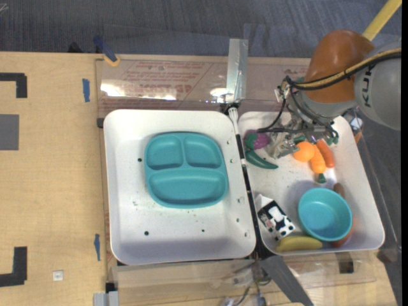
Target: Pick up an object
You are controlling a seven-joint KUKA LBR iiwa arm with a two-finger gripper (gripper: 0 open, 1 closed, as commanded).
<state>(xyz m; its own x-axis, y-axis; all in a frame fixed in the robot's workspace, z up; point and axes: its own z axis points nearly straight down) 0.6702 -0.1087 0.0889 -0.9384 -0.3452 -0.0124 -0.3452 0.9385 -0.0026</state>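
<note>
Reaching into the far end of the right bin [373,225], our gripper [285,144] hangs low over a cluster of toy food, with a purple and green vegetable [258,140] just to its left and an orange carrot [312,156] just to its right. We cannot tell from here how the hand is set. We should centre on one piece, likely the carrot, well apart from the teal bowl [325,213], and descend straight before closing.

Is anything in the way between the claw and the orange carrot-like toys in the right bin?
Nothing visible blocks it. The claw hangs low at the back of the right bin, and the orange toys lie right beside it. A purple and green toy sits on the claw's other side, toward the bin divider.
</note>
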